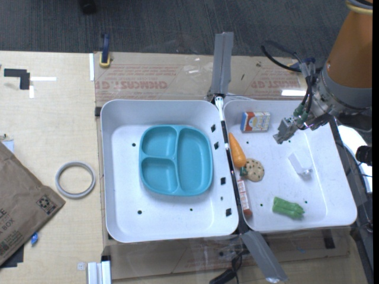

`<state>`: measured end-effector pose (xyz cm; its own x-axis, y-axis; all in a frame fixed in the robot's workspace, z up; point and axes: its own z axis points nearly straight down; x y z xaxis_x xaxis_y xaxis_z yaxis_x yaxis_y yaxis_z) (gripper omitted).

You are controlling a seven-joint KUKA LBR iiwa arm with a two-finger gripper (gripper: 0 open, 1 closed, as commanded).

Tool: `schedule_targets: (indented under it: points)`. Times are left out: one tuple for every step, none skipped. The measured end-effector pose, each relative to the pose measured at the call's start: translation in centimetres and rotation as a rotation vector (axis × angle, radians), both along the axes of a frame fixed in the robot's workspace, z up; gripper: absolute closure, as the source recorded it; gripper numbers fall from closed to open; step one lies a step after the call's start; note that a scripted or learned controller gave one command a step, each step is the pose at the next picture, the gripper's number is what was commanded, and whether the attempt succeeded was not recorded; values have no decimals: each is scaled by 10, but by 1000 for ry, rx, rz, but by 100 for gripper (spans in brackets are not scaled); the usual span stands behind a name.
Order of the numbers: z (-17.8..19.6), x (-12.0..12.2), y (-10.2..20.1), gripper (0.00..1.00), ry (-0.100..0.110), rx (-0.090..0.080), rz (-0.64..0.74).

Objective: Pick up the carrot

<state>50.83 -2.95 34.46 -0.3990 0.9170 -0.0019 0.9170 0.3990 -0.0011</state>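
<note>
The orange carrot (237, 149) lies in the right bin (331, 176), close to its left wall, with its tip pointing to the far side. My gripper (286, 130) hangs over the far middle of that bin, to the right of the carrot and well apart from it. Nothing shows in its grasp.
Sharing the right bin are a small carton (255, 121) at the far left, a cookie (255, 170) just below the carrot, a thin red-brown stick (243, 195) along the left wall, a clear piece (300, 163) and a green vegetable (288, 207). A blue divided plate (176, 160) sits in the left bin (118, 176).
</note>
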Motion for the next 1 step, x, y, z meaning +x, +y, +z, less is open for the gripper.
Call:
schedule_targets:
  points:
    - [-30,-19,62,100,1,1,211]
